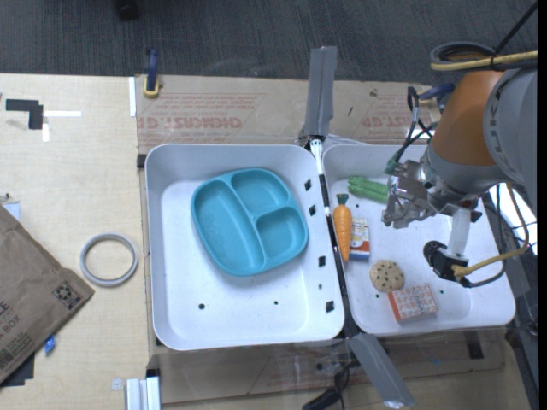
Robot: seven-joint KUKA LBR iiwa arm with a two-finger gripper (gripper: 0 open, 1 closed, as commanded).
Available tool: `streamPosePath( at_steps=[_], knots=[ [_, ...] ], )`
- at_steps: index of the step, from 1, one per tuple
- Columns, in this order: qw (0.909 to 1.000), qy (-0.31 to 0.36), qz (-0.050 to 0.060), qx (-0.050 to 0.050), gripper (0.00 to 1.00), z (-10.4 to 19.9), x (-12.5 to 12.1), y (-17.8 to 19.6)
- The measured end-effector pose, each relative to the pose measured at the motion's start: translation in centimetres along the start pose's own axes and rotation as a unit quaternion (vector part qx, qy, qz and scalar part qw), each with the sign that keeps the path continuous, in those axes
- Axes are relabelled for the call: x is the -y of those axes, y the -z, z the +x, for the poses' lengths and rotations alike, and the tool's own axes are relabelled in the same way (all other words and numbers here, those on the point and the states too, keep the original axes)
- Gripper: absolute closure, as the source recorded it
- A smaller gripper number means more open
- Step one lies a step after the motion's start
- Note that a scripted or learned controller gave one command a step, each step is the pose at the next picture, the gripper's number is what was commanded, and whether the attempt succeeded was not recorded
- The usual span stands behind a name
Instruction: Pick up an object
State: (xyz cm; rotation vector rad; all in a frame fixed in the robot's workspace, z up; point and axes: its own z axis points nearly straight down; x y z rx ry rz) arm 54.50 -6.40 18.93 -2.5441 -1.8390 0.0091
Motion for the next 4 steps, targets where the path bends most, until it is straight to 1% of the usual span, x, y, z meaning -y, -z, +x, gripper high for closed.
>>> streamPosePath(
  at_steps=[1,2,3,4],
  knots=[
    [1.0000,0.000,0.000,0.000,0.00,0.0,0.0,0.0],
    [0.9999,-0.011,0.001,0.000,0.00,-5.3,3.0,-5.9],
    [0.9949,0.100,0.000,-0.001,0.00,-5.2,5.4,-10.1],
    [0.9952,0.098,0.002,-0.001,1.00,-5.4,5.3,-9.3]
  ],
)
